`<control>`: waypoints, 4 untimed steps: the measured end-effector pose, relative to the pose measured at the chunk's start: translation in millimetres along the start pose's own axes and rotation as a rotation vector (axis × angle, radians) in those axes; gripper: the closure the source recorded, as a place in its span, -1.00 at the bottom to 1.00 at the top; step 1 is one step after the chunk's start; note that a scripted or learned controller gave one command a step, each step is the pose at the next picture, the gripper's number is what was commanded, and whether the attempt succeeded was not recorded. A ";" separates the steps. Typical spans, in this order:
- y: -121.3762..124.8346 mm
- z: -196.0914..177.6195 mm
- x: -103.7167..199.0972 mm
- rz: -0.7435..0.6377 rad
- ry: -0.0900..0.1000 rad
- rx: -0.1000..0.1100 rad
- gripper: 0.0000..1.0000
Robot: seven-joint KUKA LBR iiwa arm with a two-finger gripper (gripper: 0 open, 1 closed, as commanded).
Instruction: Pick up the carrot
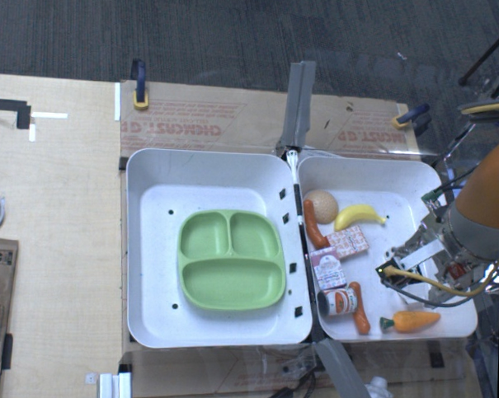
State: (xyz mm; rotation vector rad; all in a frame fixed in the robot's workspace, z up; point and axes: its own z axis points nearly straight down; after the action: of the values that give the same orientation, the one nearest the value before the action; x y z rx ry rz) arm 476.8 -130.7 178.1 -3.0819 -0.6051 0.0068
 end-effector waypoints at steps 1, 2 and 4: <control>-1.9 83.1 7.0 -0.069 0.015 -0.008 -1.00; 52.2 62.2 74.6 0.184 0.000 0.000 -1.00; 97.6 33.8 48.1 0.171 0.006 0.037 -1.00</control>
State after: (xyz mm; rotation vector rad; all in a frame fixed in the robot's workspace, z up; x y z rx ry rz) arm 558.1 -202.9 143.9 -3.0853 -0.3356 0.0091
